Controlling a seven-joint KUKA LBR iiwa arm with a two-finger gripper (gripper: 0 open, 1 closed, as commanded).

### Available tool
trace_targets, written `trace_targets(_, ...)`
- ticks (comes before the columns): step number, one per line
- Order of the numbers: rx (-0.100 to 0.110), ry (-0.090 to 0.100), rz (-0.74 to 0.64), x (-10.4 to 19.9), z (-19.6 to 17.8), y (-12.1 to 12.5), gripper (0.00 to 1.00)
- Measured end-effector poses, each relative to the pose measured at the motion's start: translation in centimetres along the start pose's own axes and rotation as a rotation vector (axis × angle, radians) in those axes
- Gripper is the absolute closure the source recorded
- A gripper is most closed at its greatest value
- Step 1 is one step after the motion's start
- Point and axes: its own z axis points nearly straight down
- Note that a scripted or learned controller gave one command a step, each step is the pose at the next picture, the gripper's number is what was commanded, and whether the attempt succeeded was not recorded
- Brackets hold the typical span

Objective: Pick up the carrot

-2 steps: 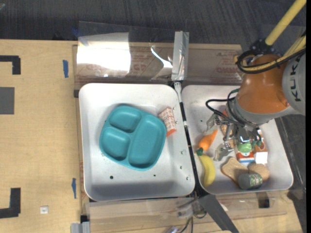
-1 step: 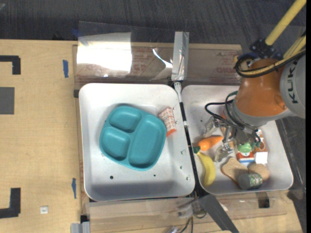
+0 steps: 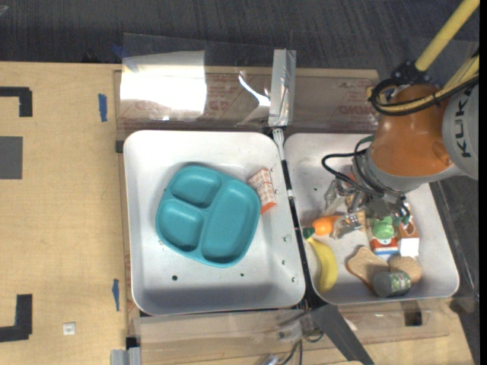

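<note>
The carrot (image 3: 323, 226) lies in the right bin (image 3: 441, 280), close to the wall it shares with the left bin, just above a banana (image 3: 325, 263). The gripper (image 3: 358, 213) hangs just right of the carrot, low over the bin; whether its fingers are apart or together cannot be told. Further right sit a green object (image 3: 383, 228), a small carton (image 3: 396, 246), a bread slice (image 3: 365, 265) and a dark can (image 3: 392, 282). The left bin (image 3: 144, 280) holds a teal divided plate (image 3: 207, 214) and a small packet (image 3: 263, 188) beside it.
</note>
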Motion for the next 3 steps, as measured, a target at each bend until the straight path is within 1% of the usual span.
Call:
trace_targets(1, -0.006, 0.013, 0.031, 0.0, -8.6, 7.4, 1.00)
trace_targets(2, -0.008, 0.024, -0.113, 5.9, -8.3, 9.9, 1.00)
trace_targets(3, -0.013, 0.017, -0.566, 1.9, -8.2, 11.7, 1.00)
